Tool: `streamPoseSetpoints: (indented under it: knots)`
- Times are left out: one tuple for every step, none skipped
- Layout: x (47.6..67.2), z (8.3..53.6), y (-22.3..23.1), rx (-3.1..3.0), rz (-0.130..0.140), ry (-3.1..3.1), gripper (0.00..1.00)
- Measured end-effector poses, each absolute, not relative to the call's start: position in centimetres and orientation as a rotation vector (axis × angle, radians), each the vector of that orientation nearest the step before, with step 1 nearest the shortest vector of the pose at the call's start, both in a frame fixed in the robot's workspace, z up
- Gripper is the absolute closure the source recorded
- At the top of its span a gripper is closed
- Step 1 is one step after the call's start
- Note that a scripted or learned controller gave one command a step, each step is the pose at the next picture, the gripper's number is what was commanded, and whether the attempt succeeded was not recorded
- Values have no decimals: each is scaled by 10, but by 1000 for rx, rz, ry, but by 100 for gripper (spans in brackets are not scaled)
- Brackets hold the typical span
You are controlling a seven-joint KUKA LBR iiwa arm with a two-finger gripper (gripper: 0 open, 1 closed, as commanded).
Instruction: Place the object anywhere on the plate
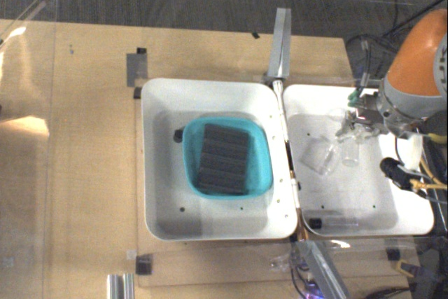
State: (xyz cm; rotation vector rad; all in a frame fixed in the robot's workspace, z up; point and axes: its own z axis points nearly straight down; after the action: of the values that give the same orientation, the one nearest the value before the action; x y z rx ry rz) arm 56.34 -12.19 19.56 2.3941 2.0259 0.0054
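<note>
Gripper over right bin, near its back edge; grip state cannot be told. Dark ridged block lies on teal plate in left bin. Judgement: placement looks complete; arm well apart from plate.

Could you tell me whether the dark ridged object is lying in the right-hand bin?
No, the dark ridged object lies on the teal plate in the left bin, not in the right bin.
</note>
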Motion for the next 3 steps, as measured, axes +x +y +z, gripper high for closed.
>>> streamPoseSetpoints:
  knots:
    - [563,196,-122,2394,6,2025,0]
    - [544,279,-174,2464,8,1935,0]
    - [489,435,-167,2555,14,1806,0]
